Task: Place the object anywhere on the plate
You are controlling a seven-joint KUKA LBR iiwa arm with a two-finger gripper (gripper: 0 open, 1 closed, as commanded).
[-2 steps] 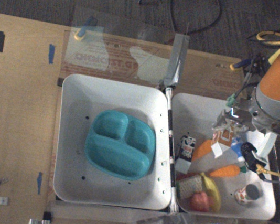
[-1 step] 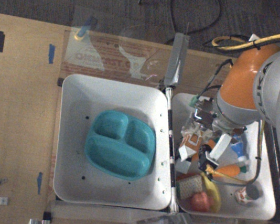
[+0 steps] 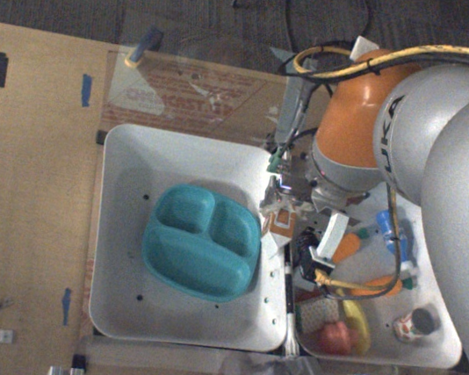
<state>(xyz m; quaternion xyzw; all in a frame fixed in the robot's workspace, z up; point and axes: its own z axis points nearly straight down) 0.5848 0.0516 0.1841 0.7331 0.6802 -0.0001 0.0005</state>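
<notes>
A teal divided plate [image 3: 203,243] lies in the left white bin [image 3: 120,207], with three compartments and nothing on it. My gripper [image 3: 297,228] hangs below the orange wrist band, over the wall between the two bins at the right bin's left side. The arm and wrist hide much of what lies under it. A small orange-brown piece [image 3: 280,222] shows by the gripper's left side, just right of the plate's upper right corner. Whether the gripper holds that piece cannot be made out.
The right bin [image 3: 444,346] holds several toy foods: a red fruit [image 3: 334,336], a yellow banana [image 3: 358,322], an orange carrot [image 3: 370,290], a blue item [image 3: 392,231] and a small white and red cup [image 3: 412,324]. A clear plastic sheet [image 3: 187,99] lies behind the left bin.
</notes>
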